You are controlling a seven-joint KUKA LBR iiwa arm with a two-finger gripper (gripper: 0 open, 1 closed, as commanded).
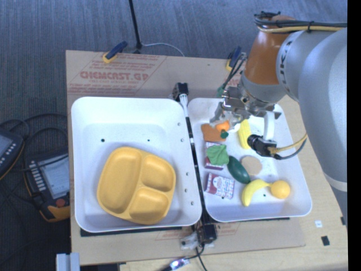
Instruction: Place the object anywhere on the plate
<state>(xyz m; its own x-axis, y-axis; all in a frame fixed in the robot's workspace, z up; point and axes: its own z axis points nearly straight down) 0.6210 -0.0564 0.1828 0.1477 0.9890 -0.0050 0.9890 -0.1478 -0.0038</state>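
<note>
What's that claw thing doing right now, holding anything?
Gripper: low over the toys in the right bin; open, shut or holding cannot be told.

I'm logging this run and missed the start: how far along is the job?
Nothing looks done: the yellow three-compartment plate in the left white bin bears no item. In hand: the gripper is low over the orange toy carrot in the right white bin. Left: grasp, carry, place.
</note>
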